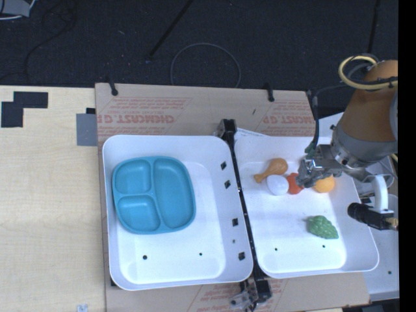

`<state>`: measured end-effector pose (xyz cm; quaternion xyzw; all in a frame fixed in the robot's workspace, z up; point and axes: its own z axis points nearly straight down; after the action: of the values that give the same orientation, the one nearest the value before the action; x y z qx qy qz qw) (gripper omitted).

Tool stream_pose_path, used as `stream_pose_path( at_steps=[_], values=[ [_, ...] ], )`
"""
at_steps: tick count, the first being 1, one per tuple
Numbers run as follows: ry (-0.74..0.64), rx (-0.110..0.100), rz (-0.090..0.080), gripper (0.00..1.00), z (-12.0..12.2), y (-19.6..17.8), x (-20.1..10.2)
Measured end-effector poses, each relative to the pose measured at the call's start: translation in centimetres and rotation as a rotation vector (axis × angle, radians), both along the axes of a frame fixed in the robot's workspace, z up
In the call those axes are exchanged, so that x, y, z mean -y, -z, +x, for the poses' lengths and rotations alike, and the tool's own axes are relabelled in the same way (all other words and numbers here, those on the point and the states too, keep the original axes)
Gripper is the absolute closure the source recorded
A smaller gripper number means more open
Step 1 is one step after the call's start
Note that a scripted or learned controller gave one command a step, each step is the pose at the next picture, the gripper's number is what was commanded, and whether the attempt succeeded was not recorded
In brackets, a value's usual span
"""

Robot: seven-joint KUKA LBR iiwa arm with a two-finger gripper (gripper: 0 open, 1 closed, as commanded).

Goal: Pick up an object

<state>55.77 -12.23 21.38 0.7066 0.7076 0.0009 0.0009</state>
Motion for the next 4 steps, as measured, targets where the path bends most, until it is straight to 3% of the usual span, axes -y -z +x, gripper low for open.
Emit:
stream_pose_path(
  at_steps=[1, 2, 4],
  values=[
    [0.002, -0.006, 0.0, 1.0, 0.0, 0.7, 0.0],
    [-0.002, -0.006, 0.002, 1.0, 0.4, 1.0, -4.7],
    [-0.002, -0.004, 0.002, 1.0, 4.2, -0.3, -13.6]
  ],
)
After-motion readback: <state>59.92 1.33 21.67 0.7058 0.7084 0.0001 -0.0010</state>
